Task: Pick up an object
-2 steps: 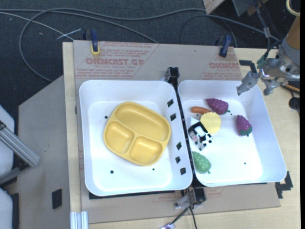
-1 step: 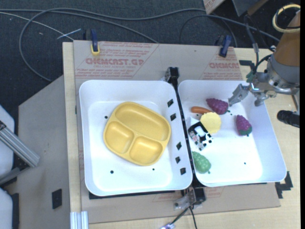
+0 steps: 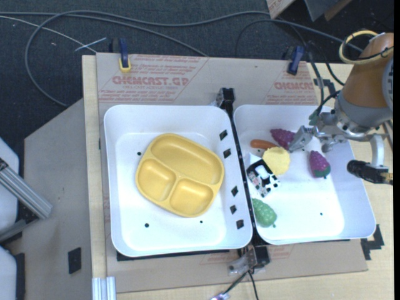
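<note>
The right bin [image 3: 325,220] holds several small toys. A purple grape bunch [image 3: 282,135] and an orange carrot [image 3: 262,144] lie at its back left. A yellow round fruit [image 3: 277,160] sits just in front of them. A black-and-white toy [image 3: 262,177] and a green piece [image 3: 264,212] lie along the left wall. A second purple piece [image 3: 319,163] lies near the middle. My gripper [image 3: 314,141] hovers at the back of this bin, between the grape bunch and the second purple piece. It is open, with nothing between its fingers.
The left bin [image 3: 119,230] holds a yellow divided plate [image 3: 180,175]. A black divider with clips [image 3: 232,161] runs between the bins. Blue clamps [image 3: 124,54] hold the board at the back. A black part of the arm [image 3: 369,170] overhangs the right bin's right wall.
</note>
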Robot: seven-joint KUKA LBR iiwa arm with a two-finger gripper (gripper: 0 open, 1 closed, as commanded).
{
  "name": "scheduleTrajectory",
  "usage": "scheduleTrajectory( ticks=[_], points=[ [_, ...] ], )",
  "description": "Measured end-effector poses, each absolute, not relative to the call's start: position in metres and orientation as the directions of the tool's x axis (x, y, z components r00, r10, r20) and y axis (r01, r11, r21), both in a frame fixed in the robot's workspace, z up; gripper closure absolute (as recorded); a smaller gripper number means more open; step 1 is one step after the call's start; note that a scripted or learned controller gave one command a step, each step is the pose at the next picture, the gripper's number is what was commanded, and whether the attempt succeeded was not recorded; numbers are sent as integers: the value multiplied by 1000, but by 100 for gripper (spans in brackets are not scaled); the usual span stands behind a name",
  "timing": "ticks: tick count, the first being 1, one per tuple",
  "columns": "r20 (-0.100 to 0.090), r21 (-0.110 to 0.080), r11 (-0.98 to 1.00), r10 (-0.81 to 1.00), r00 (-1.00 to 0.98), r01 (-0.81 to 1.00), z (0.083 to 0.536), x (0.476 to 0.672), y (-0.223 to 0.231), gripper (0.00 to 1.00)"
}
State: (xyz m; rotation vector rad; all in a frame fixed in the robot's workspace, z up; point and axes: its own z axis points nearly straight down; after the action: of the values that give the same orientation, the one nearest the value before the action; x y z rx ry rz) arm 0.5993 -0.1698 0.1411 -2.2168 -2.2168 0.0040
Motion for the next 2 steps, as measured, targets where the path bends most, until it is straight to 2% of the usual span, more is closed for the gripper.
scheduleTrajectory(
  ticks=[1,2],
  points=[
    [3,-6,0,1000,0,1000,88,599,-169,0],
    [1,1,0,1000,0,1000,103,601,-169,100]
  ],
)
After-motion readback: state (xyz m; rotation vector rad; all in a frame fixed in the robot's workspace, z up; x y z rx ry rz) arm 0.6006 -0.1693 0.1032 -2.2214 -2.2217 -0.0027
